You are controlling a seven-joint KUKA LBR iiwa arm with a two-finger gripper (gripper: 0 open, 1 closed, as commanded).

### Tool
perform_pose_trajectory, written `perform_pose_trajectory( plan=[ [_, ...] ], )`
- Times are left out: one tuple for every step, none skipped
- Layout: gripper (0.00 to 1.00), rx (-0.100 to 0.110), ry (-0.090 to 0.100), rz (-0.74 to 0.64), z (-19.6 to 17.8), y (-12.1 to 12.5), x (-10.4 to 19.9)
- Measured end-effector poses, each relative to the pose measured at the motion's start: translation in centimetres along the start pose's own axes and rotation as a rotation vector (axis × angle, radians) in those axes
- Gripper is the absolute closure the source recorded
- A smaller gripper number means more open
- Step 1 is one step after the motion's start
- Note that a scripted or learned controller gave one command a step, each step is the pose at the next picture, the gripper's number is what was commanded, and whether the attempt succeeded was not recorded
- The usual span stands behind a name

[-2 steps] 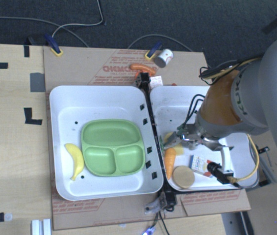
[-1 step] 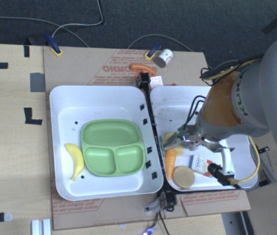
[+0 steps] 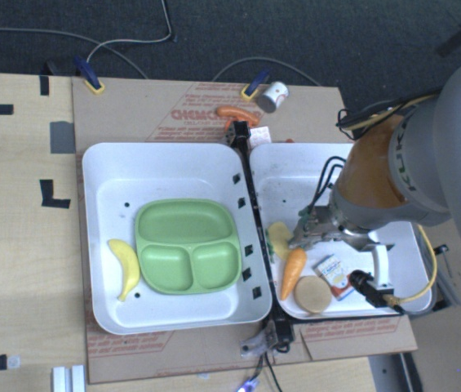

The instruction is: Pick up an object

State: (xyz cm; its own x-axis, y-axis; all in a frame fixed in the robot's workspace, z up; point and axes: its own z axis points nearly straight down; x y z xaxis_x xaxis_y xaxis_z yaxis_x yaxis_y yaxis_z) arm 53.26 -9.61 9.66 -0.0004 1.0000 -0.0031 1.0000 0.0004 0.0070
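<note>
The desk (image 3: 26, 219) carries 2 white bins side by side. The left bin (image 3: 104, 178) holds a green divided plate (image 3: 188, 245) with a banana (image 3: 125, 268) just beside its left rim. In the right bin (image 3: 295, 162) the grey arm (image 3: 426, 162) reaches down, and its gripper (image 3: 310, 229) sits low near the dividing wall; whether the jaws are open or closed, I cannot tell. The carrot (image 3: 292, 272) lies just below the gripper, its long axis running up-and-down at a slight slant, thick end toward the gripper. A pale yellowish item (image 3: 278, 237) lies just left, a round tan piece (image 3: 312, 294) and a small carton (image 3: 334, 273) close right, crowding the likely grasp.
</note>
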Motion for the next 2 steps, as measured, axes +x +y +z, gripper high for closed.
perform_pose_trajectory(
  plan=[
    [0.00, 0.000, 0.000, 0.000, 0.0, 0.0, 0.0],
    [0.00, -0.001, 0.001, 0.000, 1.0, -1.3, 0.2]
  ],
)
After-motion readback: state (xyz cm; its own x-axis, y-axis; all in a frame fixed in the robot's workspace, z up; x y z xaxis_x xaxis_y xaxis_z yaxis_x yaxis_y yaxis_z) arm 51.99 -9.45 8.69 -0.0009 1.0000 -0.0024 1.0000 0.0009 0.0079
